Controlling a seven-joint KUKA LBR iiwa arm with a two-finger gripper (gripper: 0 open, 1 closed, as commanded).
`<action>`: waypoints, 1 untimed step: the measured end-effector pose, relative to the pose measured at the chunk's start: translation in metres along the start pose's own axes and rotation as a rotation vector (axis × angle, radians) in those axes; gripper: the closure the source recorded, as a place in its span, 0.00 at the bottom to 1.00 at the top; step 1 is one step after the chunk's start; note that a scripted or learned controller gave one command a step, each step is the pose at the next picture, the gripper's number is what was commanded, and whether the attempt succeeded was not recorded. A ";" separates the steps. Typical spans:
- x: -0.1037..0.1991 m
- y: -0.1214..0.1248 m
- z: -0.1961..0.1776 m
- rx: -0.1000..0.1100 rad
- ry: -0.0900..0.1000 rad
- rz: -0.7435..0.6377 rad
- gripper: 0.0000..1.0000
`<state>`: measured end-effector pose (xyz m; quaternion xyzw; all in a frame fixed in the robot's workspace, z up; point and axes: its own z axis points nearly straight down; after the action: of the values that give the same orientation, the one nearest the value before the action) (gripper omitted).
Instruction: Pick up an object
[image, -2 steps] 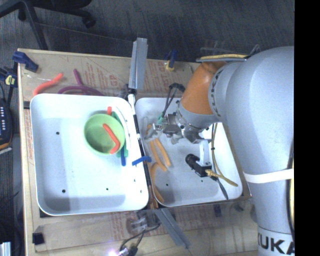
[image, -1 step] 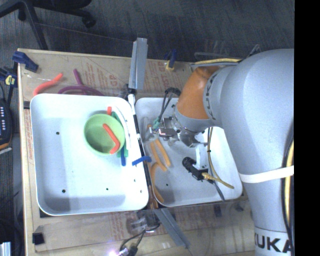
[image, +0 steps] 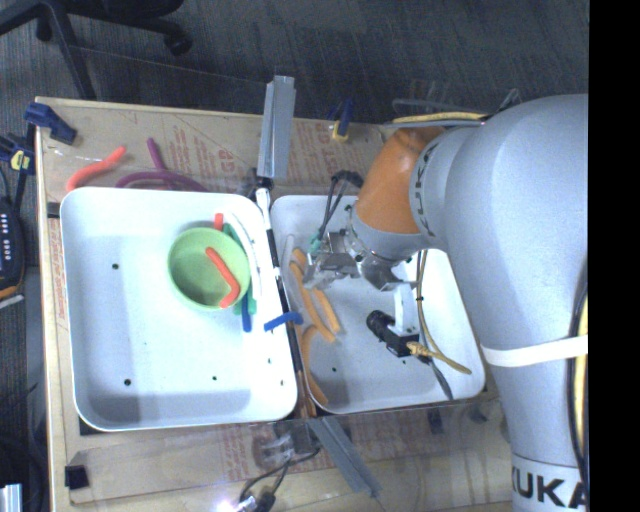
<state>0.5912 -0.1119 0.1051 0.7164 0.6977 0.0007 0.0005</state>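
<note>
The end effector (image: 322, 262) hangs low over the left part of the right bin (image: 400, 405), close to that bin's left wall. Whether it is apart or together cannot be told from this slant, and nothing is seen clamped in it. Just beside it, on the bin floor, lie the nearest things to pick: three long orange pieces (image: 322, 310) set in a loose line along the left wall, one level with the end effector, one just below it, and one further toward the near wall. The floor to the right of the lower pieces is bare as far as the near rim; the arm (image: 520, 250) covers the bin's right side.

A blue stick (image: 282, 321) lies across the rims where the two bins meet. In the left bin (image: 150, 405) a green bowl (image: 200, 270) sits near the right wall, with a red bent strip (image: 228, 275) resting in it. The left half of that bin is open floor. Beyond the bins, on the desk (image: 200, 135), lies a purple tube (image: 160, 180).
</note>
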 end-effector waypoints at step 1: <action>0.000 0.000 0.000 0.000 0.000 0.000 0.00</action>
<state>0.5912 -0.1118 0.1051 0.7162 0.6979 0.0007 0.0005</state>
